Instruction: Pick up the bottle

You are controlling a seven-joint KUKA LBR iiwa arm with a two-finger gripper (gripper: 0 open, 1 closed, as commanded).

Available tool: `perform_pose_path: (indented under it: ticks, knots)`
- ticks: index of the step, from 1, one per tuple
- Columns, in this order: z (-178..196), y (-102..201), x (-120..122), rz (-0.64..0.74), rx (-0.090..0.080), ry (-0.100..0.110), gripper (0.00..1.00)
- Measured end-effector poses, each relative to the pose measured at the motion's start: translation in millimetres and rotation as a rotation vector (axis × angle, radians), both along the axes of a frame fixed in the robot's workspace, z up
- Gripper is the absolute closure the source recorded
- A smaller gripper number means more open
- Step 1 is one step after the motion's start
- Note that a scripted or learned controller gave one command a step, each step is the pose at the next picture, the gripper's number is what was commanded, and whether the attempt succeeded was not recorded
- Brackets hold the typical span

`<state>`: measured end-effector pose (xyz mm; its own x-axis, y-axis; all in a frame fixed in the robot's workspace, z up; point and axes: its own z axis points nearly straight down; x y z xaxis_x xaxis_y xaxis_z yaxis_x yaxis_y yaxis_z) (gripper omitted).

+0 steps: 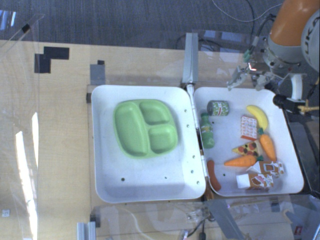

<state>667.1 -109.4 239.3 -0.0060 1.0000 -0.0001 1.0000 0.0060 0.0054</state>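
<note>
My gripper (248,79) hovers over the far rim of the right bin (295,169), fingers spread wide, holding nothing. The green bottle (206,131) lies on its side well below and left of it, against the bin's left wall. A green can (218,108) sits between us.

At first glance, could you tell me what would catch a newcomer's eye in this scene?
The big green divided plate stands out most, lying alone in the left bin. Next comes the colourful clutter in the right bin: a yellow banana, two carrots, a can on its side and the green bottle lying along the bin's left wall. The arm's orange band glows at the upper right, with the gripper above the bin's far edge.
</note>
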Motion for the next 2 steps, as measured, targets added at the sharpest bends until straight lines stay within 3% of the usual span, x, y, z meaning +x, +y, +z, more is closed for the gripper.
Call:
perform_pose_path:
  ticks: [1, 2]
  knots:
    - [-143.1, 6.8, -55.0, -0.047, 0.001, -0.001, 0.00]
    - [-91.6, -10.4, -18.4, -0.083, 0.000, -0.002, 0.00]
